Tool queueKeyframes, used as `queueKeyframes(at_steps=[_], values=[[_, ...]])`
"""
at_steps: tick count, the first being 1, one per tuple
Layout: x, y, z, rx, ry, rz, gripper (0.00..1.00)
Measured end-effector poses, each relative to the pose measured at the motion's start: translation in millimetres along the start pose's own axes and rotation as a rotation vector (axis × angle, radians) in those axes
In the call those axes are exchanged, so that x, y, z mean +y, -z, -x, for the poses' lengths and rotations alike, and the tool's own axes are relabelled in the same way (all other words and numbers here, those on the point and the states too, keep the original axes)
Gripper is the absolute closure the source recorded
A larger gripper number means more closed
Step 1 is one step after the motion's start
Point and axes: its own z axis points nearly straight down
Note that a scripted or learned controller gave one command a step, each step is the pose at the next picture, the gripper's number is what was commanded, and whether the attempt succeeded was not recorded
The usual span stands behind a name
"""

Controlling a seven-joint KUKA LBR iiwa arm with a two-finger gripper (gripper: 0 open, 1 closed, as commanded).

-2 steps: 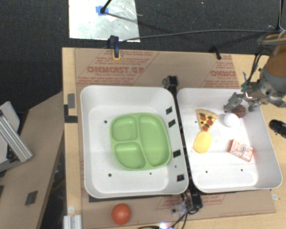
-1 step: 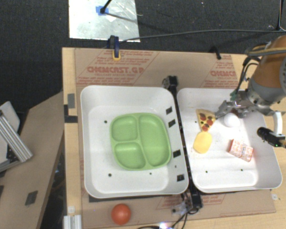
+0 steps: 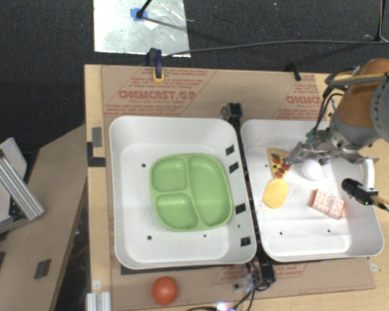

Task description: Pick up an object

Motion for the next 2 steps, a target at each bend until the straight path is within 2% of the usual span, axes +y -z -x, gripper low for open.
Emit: queueKeyframes(at_steps=[1,2], values=[[2,13,1,-0.003,0.002,0.006,1.00],[3,56,0,-0.001,0.001,0.003,1.00]])
